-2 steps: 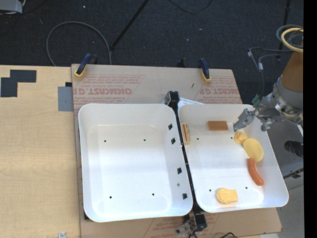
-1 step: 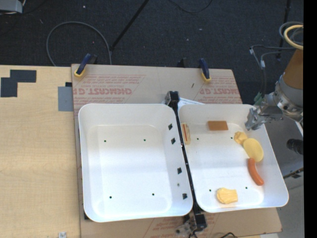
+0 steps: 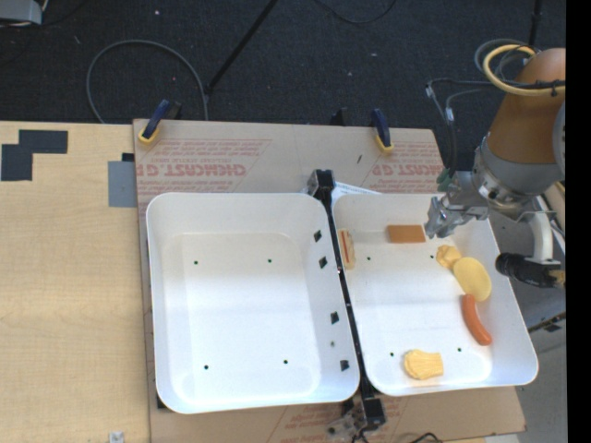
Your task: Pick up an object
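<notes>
Worktop [image 3: 65, 275]: a pale wooden surface, largest element in view, carrying a brown cardboard sheet [image 3: 240, 160] printed with red lettering and held at its far edge by two blue-and-yellow clamps [image 3: 155, 124].

Left bin [image 3: 171, 247]: a shallow white tray with small dark dots on its floor, lying on the cardboard. It touches the right bin along a black joining strip [image 3: 334, 284] that runs from far to near between them.

Right bin [image 3: 512, 353]: a matching white tray that holds all the loose objects.

Arm [image 3: 524, 118]: grey with an orange upper section, reaching in from the right over the far right corner of the right bin; cables loop above it.

Gripper [image 3: 443, 220]: grey metal, low over the far right part of the right bin, just right of the brown block. Whether its fingers are spread or pressed together cannot be told from this angle, and nothing can be seen between them.

Objects in the right bin, by descending size:
- Yellow pear-shaped piece [image 3: 467, 273], near the right wall, just near of the gripper.
- Yellow lump [image 3: 423, 365], at the near side of the bin.
- Orange sausage-shaped piece [image 3: 476, 319], lying along the right side, just near of the yellow pear-shaped piece.
- Brown block [image 3: 404, 234], flat on the floor in the far part of the bin, just beside the gripper.
- Tan slab [image 3: 347, 246], resting close against the left wall beside the joining strip.
</notes>
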You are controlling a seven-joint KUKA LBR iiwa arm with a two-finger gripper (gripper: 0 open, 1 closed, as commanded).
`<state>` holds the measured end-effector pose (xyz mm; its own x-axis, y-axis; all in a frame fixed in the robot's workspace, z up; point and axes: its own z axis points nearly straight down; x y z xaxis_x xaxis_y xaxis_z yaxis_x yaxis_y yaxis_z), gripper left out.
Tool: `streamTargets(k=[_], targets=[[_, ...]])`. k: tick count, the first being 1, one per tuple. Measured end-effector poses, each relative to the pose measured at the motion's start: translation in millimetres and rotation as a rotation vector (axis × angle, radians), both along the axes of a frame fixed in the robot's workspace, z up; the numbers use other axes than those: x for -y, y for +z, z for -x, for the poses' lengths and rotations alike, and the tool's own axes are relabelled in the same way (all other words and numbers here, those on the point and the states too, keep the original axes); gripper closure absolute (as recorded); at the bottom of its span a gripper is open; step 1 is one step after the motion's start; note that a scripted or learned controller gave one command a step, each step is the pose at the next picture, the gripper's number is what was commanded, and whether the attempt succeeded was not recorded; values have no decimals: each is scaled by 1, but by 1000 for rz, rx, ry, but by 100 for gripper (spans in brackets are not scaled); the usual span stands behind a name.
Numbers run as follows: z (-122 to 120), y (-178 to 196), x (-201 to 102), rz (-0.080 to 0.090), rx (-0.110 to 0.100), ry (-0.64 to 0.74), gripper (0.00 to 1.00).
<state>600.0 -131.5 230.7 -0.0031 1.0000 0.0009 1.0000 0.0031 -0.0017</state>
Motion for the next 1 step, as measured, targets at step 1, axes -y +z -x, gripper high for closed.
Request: streamTargets(k=[1], targets=[[0, 1, 2, 1, 1, -2, 0]])
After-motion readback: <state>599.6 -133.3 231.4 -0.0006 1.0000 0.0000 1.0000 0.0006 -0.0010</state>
